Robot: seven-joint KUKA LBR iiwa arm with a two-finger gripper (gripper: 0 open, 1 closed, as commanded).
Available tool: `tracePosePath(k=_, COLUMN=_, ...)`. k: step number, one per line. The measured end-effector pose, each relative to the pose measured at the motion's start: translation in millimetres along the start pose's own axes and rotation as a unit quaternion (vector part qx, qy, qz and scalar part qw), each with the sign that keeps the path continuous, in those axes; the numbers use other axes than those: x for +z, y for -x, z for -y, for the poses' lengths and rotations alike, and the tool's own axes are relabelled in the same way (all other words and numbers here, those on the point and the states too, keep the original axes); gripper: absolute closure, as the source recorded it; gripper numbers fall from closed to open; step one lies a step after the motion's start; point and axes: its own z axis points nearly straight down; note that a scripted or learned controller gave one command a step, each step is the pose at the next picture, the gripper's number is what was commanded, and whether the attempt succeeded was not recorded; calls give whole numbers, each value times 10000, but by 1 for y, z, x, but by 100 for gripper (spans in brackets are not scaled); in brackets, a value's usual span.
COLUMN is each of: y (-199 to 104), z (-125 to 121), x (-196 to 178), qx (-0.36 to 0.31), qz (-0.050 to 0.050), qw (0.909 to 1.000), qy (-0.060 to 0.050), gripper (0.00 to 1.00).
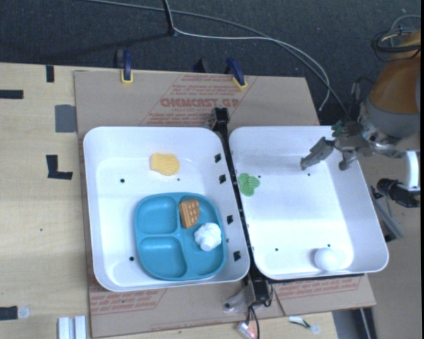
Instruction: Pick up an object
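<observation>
So right now I'm parked over the upper right corner of the right bin [353, 210], and my gripper [328, 157] is spread open with nothing between the fingers. 1 finger [312, 157] pokes out toward the middle of the bin, the other sits shorter beside it.

Step-wise, I'd call this the very start: nothing picked, just lining up on a target. There are 2 candidates in my bin. A small green thing [249, 184] sits hard against the left wall, next to the divider between the 2 bins. A white ball [330, 258] sits down near the front edge. The left bin [99, 189] has a blue tray [171, 254] with a waffle-looking piece [189, 212] and a white lump [208, 236] on it, plus a yellow piece [165, 164] on the bin floor, all well apart from me.

My guess is the green one is the more natural pick, roughly across from me. The next move calls for sliding left, then dropping straight down with the fingers straddling it. That wall is the annoying part, since 1 finger could clip it.
</observation>
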Motion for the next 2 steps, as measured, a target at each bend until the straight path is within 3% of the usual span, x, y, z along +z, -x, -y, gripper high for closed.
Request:
tracePosePath(k=1, y=-44, z=-7, x=-66, qx=-18, qz=2, qw=10000, qy=26, gripper=0)
tracePosePath(k=2, y=-58, z=28, x=-16, qx=0, qz=-4, qw=10000, qy=-22, gripper=0)
